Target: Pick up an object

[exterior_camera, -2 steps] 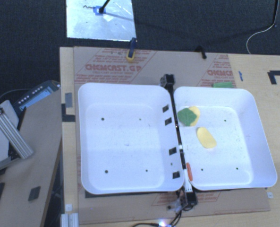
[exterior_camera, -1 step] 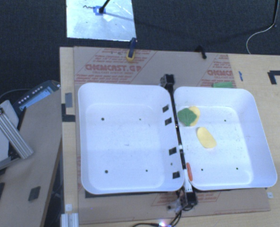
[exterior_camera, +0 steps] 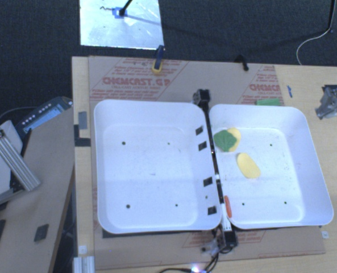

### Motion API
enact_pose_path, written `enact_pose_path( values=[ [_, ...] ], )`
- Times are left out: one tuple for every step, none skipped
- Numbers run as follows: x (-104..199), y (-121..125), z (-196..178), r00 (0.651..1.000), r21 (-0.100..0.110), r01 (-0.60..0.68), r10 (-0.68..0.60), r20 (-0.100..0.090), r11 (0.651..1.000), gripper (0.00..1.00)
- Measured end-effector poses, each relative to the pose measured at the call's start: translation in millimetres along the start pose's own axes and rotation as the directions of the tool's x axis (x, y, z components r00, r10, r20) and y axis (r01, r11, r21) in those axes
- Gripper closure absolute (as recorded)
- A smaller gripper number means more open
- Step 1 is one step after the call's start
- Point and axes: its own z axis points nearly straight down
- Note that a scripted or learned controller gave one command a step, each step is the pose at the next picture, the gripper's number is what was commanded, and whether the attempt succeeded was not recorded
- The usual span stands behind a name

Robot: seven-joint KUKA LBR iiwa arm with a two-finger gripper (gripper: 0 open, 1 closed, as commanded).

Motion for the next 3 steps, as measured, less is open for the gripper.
enact_pose_path(
  values=[
    [-5,-34,-106,1.0,-0.023,-0.006,0.006,0.008,1.0,1.0],
    [-64,29,-100,1.0,-0.013,-0.01,0.01,0.008,1.0,1.0],
    [-55,-31,27,1.0,0.002,-0.011,0.011,0.0,1.0,1.0]
  ],
)
